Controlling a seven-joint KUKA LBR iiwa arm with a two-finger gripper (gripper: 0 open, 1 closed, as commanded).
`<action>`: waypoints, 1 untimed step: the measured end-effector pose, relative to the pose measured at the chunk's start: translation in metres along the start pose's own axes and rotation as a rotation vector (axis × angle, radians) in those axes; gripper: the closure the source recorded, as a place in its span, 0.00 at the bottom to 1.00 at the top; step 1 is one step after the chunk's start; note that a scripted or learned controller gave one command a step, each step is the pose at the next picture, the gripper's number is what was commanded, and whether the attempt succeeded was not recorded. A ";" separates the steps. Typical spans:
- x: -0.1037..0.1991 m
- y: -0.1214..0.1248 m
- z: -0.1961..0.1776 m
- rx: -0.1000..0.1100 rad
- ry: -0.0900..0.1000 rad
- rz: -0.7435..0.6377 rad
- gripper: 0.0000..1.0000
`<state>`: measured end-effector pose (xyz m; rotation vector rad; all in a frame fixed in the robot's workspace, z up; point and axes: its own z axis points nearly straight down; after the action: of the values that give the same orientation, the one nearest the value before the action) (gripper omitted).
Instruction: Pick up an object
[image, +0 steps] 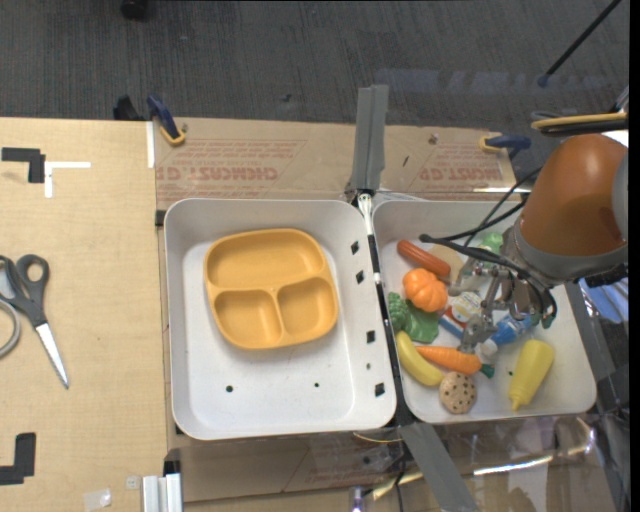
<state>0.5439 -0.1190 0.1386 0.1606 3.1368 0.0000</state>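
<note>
Down in the right bin (570, 395), the hand (487, 322) sits among toy foods, above the carrot (450, 357) and right of the orange pumpkin (425, 290); its grip cannot be told.

Two white bins (190, 330) (575, 395). One divided yellow plate (270, 288). One pair of scissors (38, 310). Toy food: one sausage (424, 257), one pumpkin (425, 290), one banana (415, 360), one carrot (450, 357), one yellow bottle (530, 372).

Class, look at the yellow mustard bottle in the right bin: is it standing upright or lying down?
Lying down. The yellow mustard bottle shows its full side, cap end pointing down-left, on the floor of the right bin.
</note>
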 end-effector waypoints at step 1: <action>-0.009 0.020 0.038 -0.003 -0.017 0.029 0.00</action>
<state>0.5548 -0.0996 0.1005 0.2045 3.1168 0.0030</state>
